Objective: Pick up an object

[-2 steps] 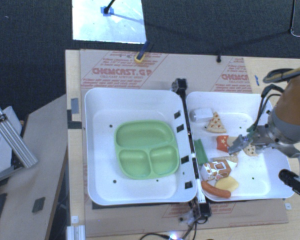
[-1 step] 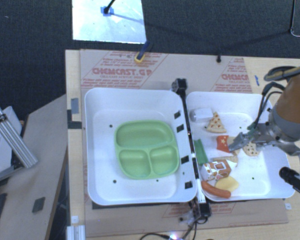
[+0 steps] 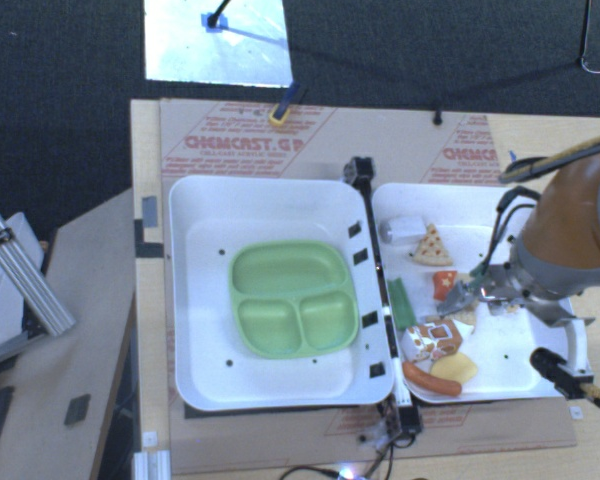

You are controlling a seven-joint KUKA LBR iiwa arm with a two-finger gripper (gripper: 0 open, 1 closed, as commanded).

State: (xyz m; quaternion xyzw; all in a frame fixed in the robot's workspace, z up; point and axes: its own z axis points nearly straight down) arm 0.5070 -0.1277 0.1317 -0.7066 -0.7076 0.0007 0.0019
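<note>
The right bin (image 3: 510, 368) holds several small toys. A pizza slice (image 3: 432, 247) and a pale grey cylinder (image 3: 402, 230) lie near its far left corner. A red piece (image 3: 444, 283) sits mid-bin, and a green stick (image 3: 398, 303) lies along the left wall. A brown-and-white house-shaped toy (image 3: 436, 338), a yellow piece (image 3: 458, 368) and a sausage (image 3: 430, 380) cluster at the near left. My gripper (image 3: 470, 294) hangs low over the bin, just right of the red piece and above the house toy. Nothing is visibly held in it.
A green divided plate (image 3: 288, 298) lies in the left bin (image 3: 200, 218). A black-clipped divider (image 3: 370, 268) separates the two bins. The arm (image 3: 570, 233) covers the right bin's right side. A metal rail (image 3: 20, 278) stands at the far left.
</note>
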